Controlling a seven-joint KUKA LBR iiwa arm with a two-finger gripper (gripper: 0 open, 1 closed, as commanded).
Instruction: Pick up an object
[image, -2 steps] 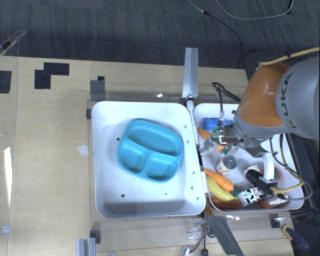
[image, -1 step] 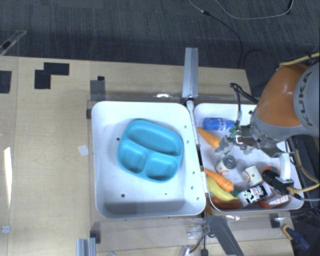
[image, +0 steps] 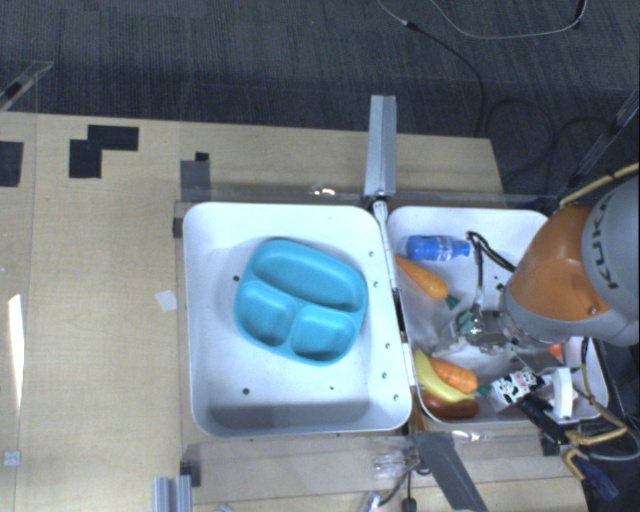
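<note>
Low in frame, left bin (image: 210, 400) holds blue divided tray (image: 300, 300). Right bin: carrot (image: 422, 279), bottle (image: 436, 248), banana (image: 432, 373). Gripper (image: 478, 328) sits among them, grip state unreadable. Risk: crowded items deflect the grasp.

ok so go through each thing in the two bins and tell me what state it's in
Blue tray: lying flat in the left bin, right way up.
Blue bottle: lying on its side in the right bin.
Carrot: lying loose beside the bottle.
Banana: lying at the near edge, a second carrot on it.
Arm: reaching over the right bin.
</note>
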